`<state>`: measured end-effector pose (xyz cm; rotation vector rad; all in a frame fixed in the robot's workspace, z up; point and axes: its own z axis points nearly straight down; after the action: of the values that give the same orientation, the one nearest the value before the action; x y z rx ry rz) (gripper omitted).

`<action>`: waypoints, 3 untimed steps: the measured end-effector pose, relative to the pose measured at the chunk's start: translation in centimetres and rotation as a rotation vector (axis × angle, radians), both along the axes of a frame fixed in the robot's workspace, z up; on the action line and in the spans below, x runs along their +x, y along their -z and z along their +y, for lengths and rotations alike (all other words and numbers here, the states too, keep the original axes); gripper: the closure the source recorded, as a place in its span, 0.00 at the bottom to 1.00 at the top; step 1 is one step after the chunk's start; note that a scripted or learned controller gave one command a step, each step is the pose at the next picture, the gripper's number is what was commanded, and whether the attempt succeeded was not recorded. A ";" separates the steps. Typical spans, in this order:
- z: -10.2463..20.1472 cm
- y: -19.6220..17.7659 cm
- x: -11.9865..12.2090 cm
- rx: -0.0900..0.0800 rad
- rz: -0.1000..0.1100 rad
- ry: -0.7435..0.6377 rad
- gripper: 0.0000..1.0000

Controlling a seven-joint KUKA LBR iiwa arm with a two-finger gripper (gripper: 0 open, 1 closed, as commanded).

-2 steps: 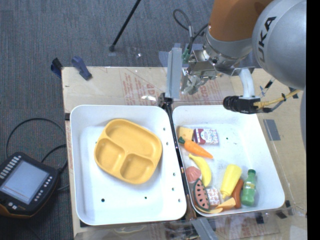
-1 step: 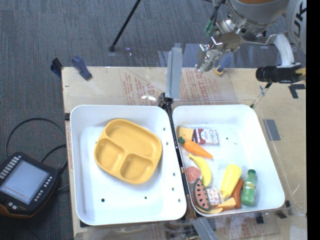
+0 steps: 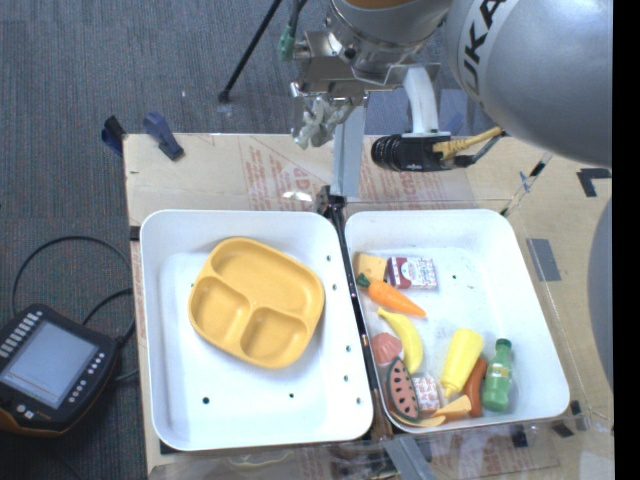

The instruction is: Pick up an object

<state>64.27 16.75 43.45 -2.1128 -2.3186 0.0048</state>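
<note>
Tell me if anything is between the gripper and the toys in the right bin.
Nothing visible. The gripper hangs above the bench behind the bins; carrot, banana and the other toys lie uncovered in the right bin.

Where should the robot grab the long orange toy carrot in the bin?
Probably across the middle of the orange toy carrot, coming straight down from above. It lies flat and slanted, thin enough to pinch, with bare floor of the right white bin along its upper side.

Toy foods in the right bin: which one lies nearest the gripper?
The pale yellow cheese wedge, at the far-left corner of the right bin. It lies closest to the gripper hanging beyond the bins; the carrot, banana and green bottle lie farther off.
</note>
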 end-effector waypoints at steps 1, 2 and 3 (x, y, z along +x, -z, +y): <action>-0.1 -1.0 0.1 -0.003 0.001 0.000 1.00; 6.0 0.0 -1.2 -0.002 0.000 -0.119 1.00; 6.1 -0.1 0.0 -0.002 -0.003 0.000 1.00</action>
<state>64.31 22.80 43.56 -2.1150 -2.3213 0.0047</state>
